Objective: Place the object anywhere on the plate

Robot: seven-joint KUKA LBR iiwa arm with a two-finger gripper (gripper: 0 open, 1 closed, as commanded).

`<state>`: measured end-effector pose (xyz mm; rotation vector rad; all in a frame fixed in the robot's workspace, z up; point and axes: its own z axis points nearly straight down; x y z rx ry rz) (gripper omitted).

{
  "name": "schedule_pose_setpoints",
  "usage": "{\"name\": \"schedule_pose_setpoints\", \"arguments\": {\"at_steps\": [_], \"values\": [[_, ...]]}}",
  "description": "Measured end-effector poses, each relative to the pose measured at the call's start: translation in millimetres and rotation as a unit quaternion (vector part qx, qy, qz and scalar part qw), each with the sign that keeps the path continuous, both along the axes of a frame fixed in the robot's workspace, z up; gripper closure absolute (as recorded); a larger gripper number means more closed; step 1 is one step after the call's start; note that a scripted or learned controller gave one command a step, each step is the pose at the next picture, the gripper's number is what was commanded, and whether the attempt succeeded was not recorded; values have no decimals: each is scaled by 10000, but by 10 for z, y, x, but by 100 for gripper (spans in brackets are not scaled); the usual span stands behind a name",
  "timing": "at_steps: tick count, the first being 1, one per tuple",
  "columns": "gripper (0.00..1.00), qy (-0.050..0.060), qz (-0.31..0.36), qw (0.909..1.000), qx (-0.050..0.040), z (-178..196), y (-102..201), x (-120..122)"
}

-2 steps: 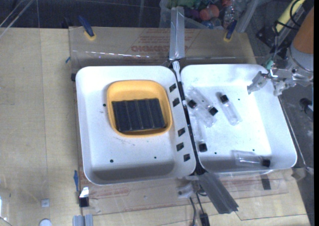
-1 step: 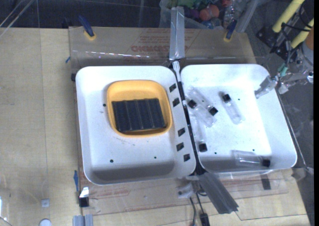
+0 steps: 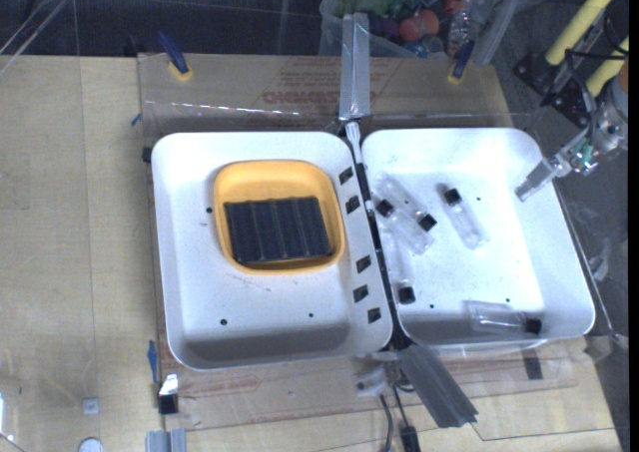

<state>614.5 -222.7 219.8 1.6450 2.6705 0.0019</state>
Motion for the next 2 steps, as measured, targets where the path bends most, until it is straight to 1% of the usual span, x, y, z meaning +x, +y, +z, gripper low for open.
{"name": "schedule_pose_setpoints", "arguments": {"at_steps": [1, 2], "values": [[0, -15, 1669, 9860, -13, 153, -1, 4], [0, 11, 3238, 9461, -2, 182, 8, -109]]}}
